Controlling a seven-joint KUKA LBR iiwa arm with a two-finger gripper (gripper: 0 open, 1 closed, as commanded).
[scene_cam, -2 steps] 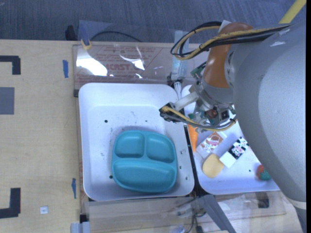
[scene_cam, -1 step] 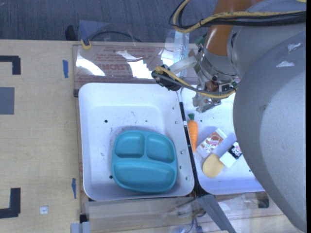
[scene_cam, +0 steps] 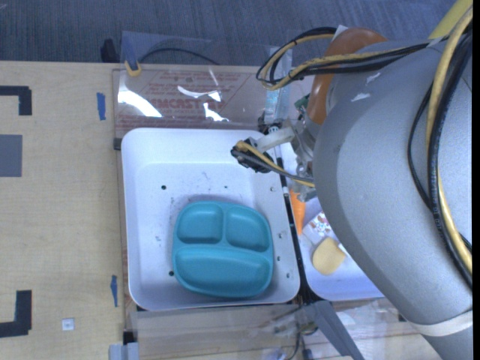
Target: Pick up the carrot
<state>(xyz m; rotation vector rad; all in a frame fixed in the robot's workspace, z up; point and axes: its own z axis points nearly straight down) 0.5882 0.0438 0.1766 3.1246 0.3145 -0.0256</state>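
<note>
Two white bins [scene_cam: 142, 201], one carrot [scene_cam: 298, 213]

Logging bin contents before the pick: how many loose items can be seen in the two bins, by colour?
Teal: 1, the divided plate in the left bin
Orange: 1, the carrot, partly hidden by the arm
Pale yellow: 1, a rounded item
Total: 3

1. The carrot [scene_cam: 298, 212] shows as a narrow orange sliver, most of it hidden under the grey arm.
2. It lies in the right-hand bin, just beside the wall shared with the left bin, at about 3 o'clock from the view's centre.
3. The visible strip runs roughly 12 to 6 o'clock.
4. Its ends and full shape cannot be made out.
</note>
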